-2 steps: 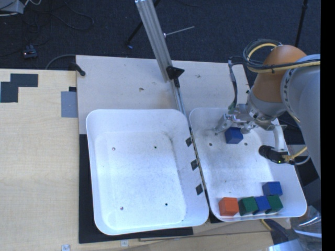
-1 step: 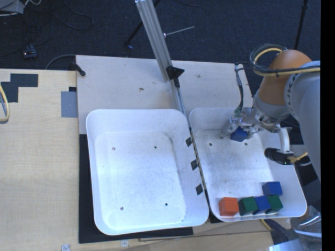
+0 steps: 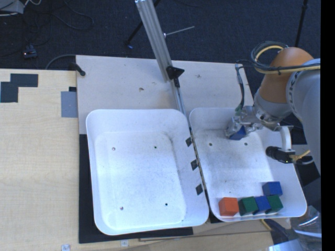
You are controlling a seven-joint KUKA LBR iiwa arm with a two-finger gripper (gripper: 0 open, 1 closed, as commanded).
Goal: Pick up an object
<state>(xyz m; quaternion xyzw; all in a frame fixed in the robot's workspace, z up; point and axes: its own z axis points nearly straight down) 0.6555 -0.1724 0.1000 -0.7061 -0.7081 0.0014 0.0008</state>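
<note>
A cluster of blocks lies nearest the camera, packed against the front wall of the right bin (image 3: 293, 179) and well below the pincer: an orange block (image 3: 228, 206), a green block (image 3: 248, 206), a blue block (image 3: 261, 203), a second green block (image 3: 275, 203) and, just behind them, another blue block (image 3: 271, 187). They sit jammed together at the rim — likely a poor place for fingers to get around any single one. The left bin (image 3: 99, 140) lies off to the pincer's left, across the divider. Farther back, near the rear of the right bin, the pincer (image 3: 238, 128) is down close to the bin floor with a small blue block (image 3: 238, 134) showing between its fingers, so it appears closed on that block; whether the grip is firm cannot be judged. This block stood alone, well apart from the cluster, which probably made it the easier target. Behind everything, a slanted aluminium rail (image 3: 157, 41) rises from the bench beyond the pincer's left.
</note>
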